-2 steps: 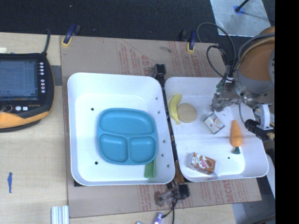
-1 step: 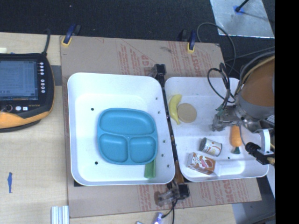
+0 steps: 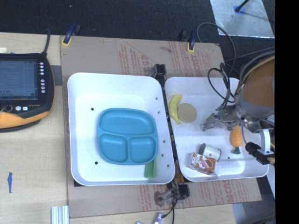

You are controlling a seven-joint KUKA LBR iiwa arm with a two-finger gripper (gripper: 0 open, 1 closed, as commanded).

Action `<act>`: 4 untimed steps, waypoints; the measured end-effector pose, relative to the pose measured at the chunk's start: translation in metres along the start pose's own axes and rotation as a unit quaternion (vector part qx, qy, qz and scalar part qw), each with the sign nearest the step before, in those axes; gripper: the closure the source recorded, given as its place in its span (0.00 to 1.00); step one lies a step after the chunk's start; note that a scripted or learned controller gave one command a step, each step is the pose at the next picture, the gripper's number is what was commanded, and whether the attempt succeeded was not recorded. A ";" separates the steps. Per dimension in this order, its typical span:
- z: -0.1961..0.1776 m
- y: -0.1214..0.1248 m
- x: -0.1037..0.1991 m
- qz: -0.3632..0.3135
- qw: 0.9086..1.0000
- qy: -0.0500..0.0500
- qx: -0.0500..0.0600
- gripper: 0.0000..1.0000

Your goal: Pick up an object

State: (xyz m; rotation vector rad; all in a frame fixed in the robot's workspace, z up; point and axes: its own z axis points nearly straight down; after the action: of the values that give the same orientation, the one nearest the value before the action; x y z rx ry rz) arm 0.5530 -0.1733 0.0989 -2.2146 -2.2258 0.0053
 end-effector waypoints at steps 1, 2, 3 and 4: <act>-0.103 0.074 -0.031 0.000 1.000 0.000 -0.002 0.00; -0.059 0.024 -0.039 0.000 1.000 0.000 0.000 0.00; -0.060 0.002 -0.039 0.000 1.000 0.000 0.000 0.00; -0.046 0.013 -0.039 0.000 1.000 0.000 -0.001 0.00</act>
State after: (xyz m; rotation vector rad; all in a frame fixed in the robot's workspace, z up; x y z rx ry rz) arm 0.5668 -0.2123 0.1445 -2.2155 -2.2272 0.0046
